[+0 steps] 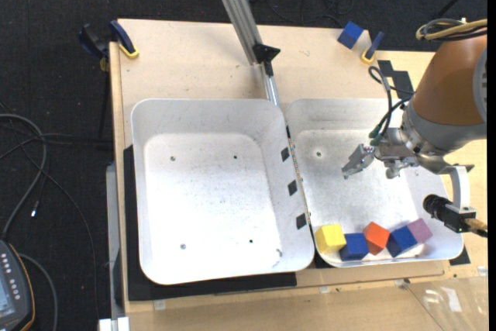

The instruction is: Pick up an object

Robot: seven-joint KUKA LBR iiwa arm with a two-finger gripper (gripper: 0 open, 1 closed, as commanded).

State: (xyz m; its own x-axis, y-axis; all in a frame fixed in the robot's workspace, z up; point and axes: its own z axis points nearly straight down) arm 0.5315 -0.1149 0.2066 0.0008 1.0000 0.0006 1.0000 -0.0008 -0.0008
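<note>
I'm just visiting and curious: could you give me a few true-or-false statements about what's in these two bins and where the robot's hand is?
1. The blocks lie along the near edge of the right bin. True.
2. The yellow block sits in the left bin. False: it is in the right bin.
3. The hand is over the right bin. True.
4. The orange block is between the hand's fingers. False: it lies in the bin with the others.
5. A blue block lies on the bench outside the bins. True.

A robotics lab: wooden bench (194,66) with clamps (124,40), loose cables (31,167) across dark carpet (46,4).
</note>
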